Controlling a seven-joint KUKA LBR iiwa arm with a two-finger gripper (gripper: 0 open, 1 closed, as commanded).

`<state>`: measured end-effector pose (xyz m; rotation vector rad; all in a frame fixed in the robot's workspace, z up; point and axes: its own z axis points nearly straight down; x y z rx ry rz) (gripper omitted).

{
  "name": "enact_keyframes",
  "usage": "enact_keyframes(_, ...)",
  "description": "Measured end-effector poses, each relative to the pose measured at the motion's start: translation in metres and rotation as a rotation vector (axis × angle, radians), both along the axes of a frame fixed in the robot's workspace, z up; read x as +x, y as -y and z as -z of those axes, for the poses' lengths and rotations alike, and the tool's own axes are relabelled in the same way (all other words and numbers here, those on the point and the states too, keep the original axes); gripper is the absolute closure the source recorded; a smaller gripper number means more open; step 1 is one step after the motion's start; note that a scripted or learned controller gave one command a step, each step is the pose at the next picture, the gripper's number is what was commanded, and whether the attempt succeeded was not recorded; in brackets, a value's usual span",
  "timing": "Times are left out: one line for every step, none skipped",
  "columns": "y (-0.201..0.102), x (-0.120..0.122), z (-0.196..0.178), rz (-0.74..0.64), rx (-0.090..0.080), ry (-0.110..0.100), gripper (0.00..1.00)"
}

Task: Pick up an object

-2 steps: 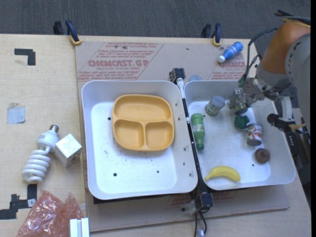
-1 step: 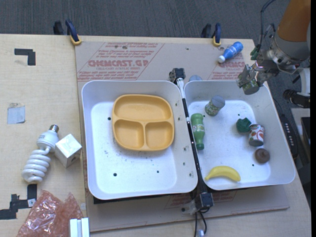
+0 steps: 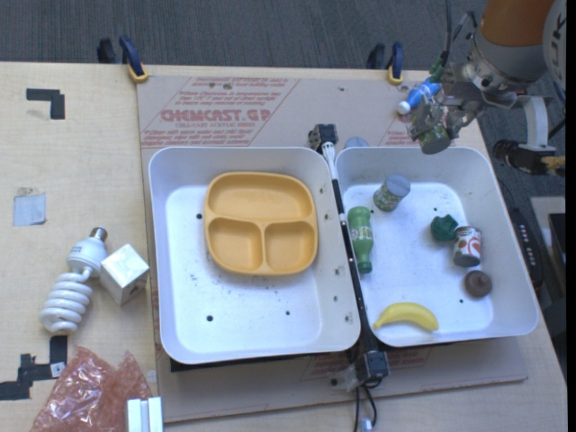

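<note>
While my gripper (image 3: 432, 126) hangs above the right bin's (image 3: 504, 196) far rim, I cannot tell its grip; nothing looks lifted; the banana (image 3: 406, 317), green bottle (image 3: 360, 238) and can (image 3: 466, 246) lie unpicked.

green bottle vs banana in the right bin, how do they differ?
The green bottle is green and straight; the banana is yellow and curved. The bottle lies lengthwise along the bin's left wall; the banana lies crosswise near the front edge. Both lie flat in the same bin, apart from each other.
</note>
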<state>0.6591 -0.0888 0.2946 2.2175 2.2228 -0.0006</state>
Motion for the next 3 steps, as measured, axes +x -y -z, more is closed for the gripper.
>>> enact_keyframes(-0.062, 0.0, 0.005, 0.001, 0.001, -0.002, 1.0)
enact_keyframes(-0.09, -0.028, 0.054, 0.0, 0.0, -0.001, 1.0)
enact_keyframes(-0.2, -0.017, 0.031, 0.002, 0.001, -0.001, 1.0)
